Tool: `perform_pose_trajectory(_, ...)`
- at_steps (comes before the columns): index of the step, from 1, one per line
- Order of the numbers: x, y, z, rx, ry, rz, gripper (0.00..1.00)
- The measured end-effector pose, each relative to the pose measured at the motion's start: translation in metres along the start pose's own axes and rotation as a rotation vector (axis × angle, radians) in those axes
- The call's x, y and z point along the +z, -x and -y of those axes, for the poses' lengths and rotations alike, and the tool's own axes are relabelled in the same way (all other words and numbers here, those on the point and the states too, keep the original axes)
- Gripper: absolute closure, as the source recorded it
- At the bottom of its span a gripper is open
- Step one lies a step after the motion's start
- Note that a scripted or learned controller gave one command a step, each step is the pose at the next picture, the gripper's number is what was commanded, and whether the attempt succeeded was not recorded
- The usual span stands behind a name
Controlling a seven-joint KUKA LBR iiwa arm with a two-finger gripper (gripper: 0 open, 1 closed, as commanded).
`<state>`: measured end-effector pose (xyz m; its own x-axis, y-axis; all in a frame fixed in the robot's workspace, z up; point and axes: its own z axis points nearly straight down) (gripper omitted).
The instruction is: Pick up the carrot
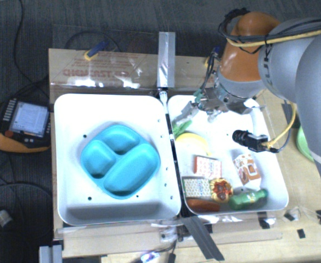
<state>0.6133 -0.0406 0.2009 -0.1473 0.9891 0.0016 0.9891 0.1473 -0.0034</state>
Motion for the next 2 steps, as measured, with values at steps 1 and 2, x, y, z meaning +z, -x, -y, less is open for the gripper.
perform_pose_trajectory(1, 0.019, -0.018, 0.072, -0.095, 0.000, 0.000, 0.00)
perform_pose_trajectory(2, 0.019, 0.017, 0.134, -0.187, 0.000, -0.001, 0.00)
